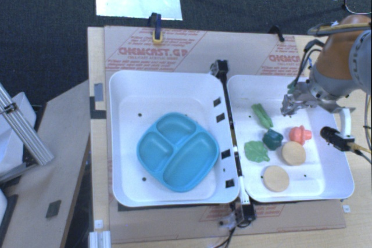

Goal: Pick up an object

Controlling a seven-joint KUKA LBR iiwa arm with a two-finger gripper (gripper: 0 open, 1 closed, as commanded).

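The right bin holds several small toy foods: a long green piece, a dark teal piece, a leafy green piece, an orange-red piece and two tan rounds. My gripper hangs over the upper part of this bin, to the right of the long green piece and above the orange-red one. Nothing shows between its fingers. From this angle the gap between the fingertips is too small to read.
The left bin holds a blue divided plate. A black clip strip runs along the seam between the bins. Cardboard lies under both bins, and a metal rail leans at the far left.
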